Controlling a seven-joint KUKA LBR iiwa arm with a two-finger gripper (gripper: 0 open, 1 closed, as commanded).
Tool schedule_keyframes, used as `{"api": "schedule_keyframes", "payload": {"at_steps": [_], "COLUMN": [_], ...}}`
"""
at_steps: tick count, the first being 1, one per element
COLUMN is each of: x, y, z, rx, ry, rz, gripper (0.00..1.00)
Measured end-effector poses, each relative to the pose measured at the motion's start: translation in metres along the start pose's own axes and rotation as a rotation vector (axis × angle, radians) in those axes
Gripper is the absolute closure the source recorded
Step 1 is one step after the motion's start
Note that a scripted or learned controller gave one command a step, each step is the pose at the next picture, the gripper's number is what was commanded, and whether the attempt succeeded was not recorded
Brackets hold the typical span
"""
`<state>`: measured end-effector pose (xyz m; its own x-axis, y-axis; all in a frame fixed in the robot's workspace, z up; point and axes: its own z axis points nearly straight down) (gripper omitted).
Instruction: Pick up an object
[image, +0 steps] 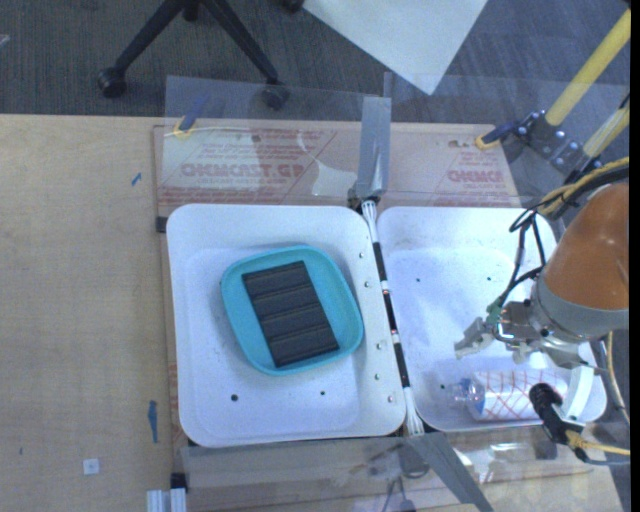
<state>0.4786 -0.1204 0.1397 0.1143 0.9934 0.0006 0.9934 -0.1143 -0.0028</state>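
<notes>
plastic bottle (497, 391) at the right bin's (440, 260) 6 o'clock: light, slippery, crushable; grab mid-body. gripper (487, 335) above it, grip state unclear.

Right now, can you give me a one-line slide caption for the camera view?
Gripper low in the right bin above a plastic bottle; teal tray sits in the left bin.
</notes>
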Motion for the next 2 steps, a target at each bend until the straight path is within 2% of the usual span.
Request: {"api": "schedule_keyframes", "payload": {"at_steps": [1, 2], "x": [0.015, -0.058], "y": [0.0, 0.008], "z": [0.028, -0.061], "rx": [0.0, -0.004], "ry": [0.0, -0.002], "rz": [-0.173, -0.165], "gripper": [0.0, 0.0]}}
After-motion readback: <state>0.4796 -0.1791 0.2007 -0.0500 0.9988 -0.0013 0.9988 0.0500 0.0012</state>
